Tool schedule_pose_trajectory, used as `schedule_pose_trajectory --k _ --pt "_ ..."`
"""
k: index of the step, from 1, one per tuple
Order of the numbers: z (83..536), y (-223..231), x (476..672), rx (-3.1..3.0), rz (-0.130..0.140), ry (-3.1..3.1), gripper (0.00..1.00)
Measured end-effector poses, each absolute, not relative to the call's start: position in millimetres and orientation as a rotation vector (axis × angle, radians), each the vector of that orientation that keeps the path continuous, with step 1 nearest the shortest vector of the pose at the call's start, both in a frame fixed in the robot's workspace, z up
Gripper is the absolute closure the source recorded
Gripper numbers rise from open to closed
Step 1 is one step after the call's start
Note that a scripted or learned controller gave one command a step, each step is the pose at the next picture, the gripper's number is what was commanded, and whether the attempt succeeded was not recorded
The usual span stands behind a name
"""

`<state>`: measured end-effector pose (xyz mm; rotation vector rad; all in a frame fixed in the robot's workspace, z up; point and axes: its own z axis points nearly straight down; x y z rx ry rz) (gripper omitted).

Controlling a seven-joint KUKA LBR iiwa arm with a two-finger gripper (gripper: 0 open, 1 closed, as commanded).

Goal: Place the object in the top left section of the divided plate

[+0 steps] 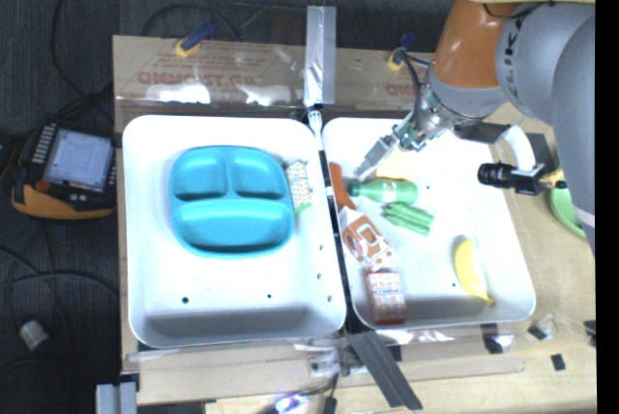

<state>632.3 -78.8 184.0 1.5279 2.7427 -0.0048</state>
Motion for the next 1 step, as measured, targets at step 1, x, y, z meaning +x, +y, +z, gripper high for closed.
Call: schedule_pose_trajectory --k 1 --pt "182.7 16.4 557.0 1.82 -0.003 2.564 0.0"
